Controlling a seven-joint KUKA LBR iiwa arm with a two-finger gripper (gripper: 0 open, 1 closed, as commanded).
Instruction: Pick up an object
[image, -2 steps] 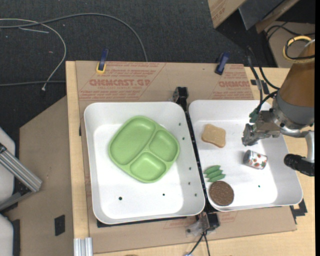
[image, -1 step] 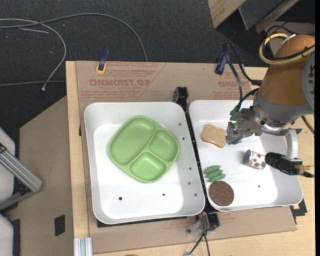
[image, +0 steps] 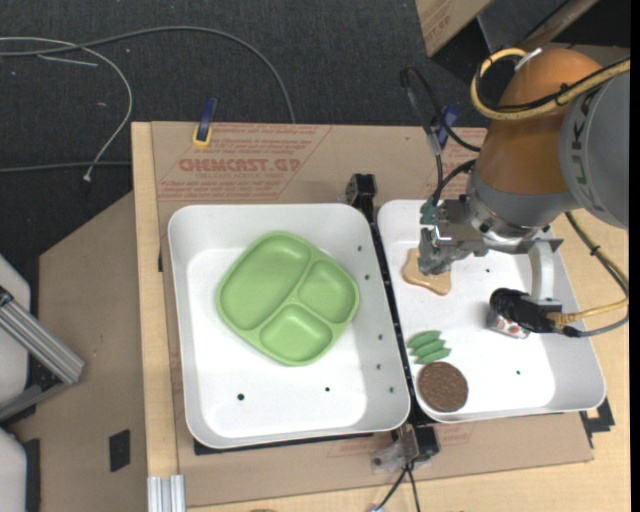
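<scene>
- Nearest the camera, a round brown disc (image: 442, 386) lies flat in the near left corner of the right bin (image: 525, 392), close against the rim
- Just behind it, and apart from it, lie small green pods (image: 428, 346), side by side near the same bin's left wall
- The left bin (image: 200, 300) holds a green divided plate (image: 288, 297), turned cornerwise, with three compartments facing up; it sits towards the bin's middle
- Further back in the right bin, a tan flat piece (image: 428, 280) rests on the floor near the left wall, well apart from the pods
- The gripper (image: 437, 258) is down low right over the far edge of that tan piece; whether it is spread, pressed together or pinching anything cannot be told from this angle, nor whether it touches the piece
- The arm (image: 540, 110) reaches in from the right, its orange band above the wrist
- Both bins stand on a cardboard sheet (image: 240, 160) with red lettering, and a blue clip (image: 206, 118) sits at its far edge
</scene>
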